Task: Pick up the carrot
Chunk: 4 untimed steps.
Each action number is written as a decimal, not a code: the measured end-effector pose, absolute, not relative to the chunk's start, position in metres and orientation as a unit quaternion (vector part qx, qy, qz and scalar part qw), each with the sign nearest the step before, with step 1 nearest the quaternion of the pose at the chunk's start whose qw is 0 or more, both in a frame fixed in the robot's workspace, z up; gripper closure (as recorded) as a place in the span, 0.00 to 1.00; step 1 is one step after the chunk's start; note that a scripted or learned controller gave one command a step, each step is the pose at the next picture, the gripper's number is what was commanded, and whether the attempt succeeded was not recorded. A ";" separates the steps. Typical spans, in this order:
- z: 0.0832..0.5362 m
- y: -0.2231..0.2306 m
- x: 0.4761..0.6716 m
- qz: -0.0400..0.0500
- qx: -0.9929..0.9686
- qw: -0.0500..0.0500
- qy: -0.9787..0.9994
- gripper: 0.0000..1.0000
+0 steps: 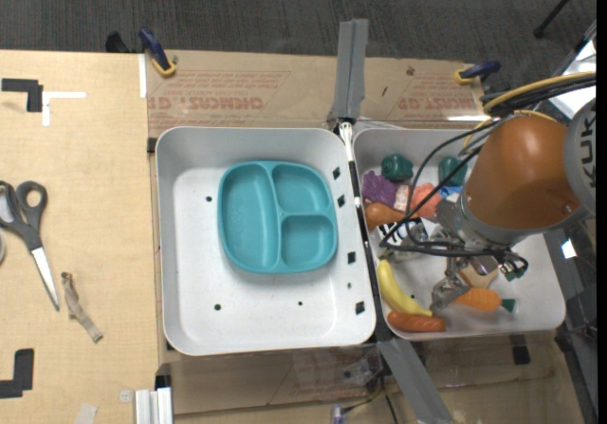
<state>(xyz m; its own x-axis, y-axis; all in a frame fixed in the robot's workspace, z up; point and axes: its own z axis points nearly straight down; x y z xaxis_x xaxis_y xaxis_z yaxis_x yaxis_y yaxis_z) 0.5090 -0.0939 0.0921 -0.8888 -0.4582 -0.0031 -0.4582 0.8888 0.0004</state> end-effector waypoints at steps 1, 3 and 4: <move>0.093 -0.167 0.532 0.000 -0.085 0.002 0.996 0.00; 0.097 -0.223 0.528 -0.003 -0.305 0.005 0.952 1.00; 0.154 -0.169 0.530 0.000 -0.297 0.003 0.955 1.00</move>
